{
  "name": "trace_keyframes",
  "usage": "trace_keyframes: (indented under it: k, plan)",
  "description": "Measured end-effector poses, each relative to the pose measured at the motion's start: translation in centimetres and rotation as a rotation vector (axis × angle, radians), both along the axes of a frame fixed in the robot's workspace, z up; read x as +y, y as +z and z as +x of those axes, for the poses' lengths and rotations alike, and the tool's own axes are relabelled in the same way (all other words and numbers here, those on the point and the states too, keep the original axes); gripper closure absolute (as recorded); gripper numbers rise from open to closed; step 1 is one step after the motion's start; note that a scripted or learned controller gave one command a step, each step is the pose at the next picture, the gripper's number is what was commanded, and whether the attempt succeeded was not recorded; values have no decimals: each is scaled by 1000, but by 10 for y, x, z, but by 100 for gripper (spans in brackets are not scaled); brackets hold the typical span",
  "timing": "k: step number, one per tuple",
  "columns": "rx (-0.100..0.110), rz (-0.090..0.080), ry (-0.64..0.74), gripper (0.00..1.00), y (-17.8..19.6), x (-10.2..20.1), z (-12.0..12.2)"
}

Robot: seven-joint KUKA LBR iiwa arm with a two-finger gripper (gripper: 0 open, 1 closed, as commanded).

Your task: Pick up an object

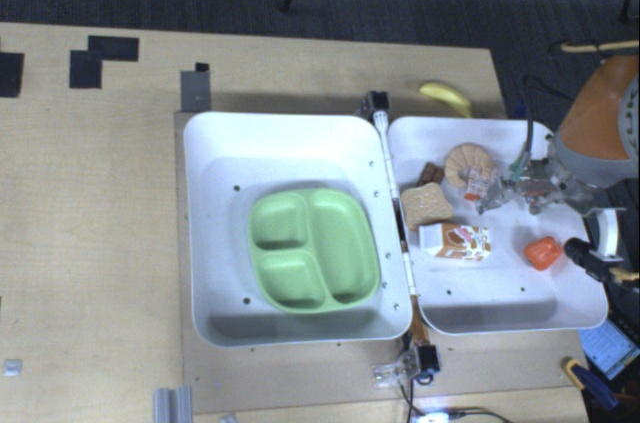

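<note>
Gripper [497, 194] low over the right white bin [500, 311], reaching in from the right edge; grey wrist and orange band behind it. Tips sit at the edge of the round tan plastic-wrapped disc [468, 167], possibly touching its wrapper. Too small and blurred to say whether the claw is spread or closed, and nothing is plainly seen between its tips. Judged: an approach or grasp attempt on the disc, not a confirmed hold.

Outward from there: a tan square cracker-like piece [424, 203] just left of the tips, a dark brown lump [430, 174] beside the disc, and a small white-and-orange printed carton [457, 241] lying flat below. These crowd together near the divider, so a closing claw could nudge neighbours. A small orange-red rounded object [542, 253] lies apart, near the arm, an easier lone target.

Left white bin [210, 211] bears a green three-compartment plastic tray [312, 248]. A yellow banana [446, 97] rests on the wooden bench [90, 241] behind the bins.
</note>
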State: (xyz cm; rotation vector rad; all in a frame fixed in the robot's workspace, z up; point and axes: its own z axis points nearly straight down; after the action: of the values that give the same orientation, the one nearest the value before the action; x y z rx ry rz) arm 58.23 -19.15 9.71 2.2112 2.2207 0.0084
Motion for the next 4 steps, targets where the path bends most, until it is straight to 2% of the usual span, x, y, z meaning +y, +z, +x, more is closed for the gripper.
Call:
trace_keyframes:
  k: [1, 2, 3, 4]
  plan:
    - [3, 3, -1, 0, -10, 80, -83]
    - [-3, 1, -1, 100, 1, 79, -81]
    - [-2, 1, -1, 0, 1, 79, -81]
    - [-5, 2, 0, 100, 11, 80, -80]
